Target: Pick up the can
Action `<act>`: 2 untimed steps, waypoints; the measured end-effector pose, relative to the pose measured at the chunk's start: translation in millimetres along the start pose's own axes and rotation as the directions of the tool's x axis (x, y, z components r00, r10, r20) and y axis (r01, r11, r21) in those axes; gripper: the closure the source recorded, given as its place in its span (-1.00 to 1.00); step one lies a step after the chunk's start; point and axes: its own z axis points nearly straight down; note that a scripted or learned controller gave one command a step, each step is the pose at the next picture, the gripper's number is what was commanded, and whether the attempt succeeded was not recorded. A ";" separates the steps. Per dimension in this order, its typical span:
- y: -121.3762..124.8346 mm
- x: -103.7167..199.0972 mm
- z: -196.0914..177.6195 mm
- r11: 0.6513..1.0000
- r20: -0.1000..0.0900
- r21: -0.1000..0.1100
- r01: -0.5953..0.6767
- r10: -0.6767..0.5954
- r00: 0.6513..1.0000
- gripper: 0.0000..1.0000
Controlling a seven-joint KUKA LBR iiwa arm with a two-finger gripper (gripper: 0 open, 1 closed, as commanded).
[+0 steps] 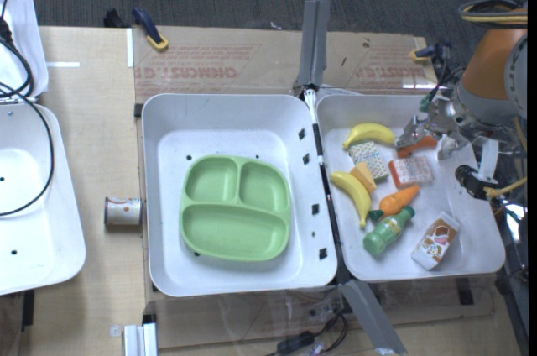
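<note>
- Camera view, looking down at a slant: two shallow white bins sit side by side, the left bin [159, 178] carrying a pale green three-compartment plastic plate [237, 209], the right bin [478, 253] carrying a scatter of toy food.
- The small metal can with an orange-and-white label [122, 212] lies on its side on the bare wooden bench [84, 69], just outside the left bin's left wall, well apart from everything in the right bin.
- The grey arm with its orange band [491, 69] hangs over the upper right of the right bin; the two-finger gripper [428, 132] sits low near a small orange-red piece [417, 144] and a pink-and-white packet [411, 171], just right of a yellow toy banana [370, 133].
- Whether the jaws are released or clenched I cannot tell; the metalwork there is too cluttered to read, and nothing is plainly seen between them.
- My judgement: the reach towards the can is not yet begun, so the task is at its start.
- To do it well, the arm should lift above the second banana [352, 191], the orange carrot [398, 199] and the green bottle [388, 231], then cross both bins high.
- Since the can lies flat, the fingers should straddle its round body across the axis and descend squarely; a glancing touch would likely set it rolling along the bench.
</note>
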 end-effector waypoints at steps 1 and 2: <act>6.8 -10.2 -58.6 0.973 0.010 0.003 0.231 -0.231 0.973 -1.00; -52.2 42.6 -5.0 0.991 0.013 -0.011 0.135 -0.134 0.991 -1.00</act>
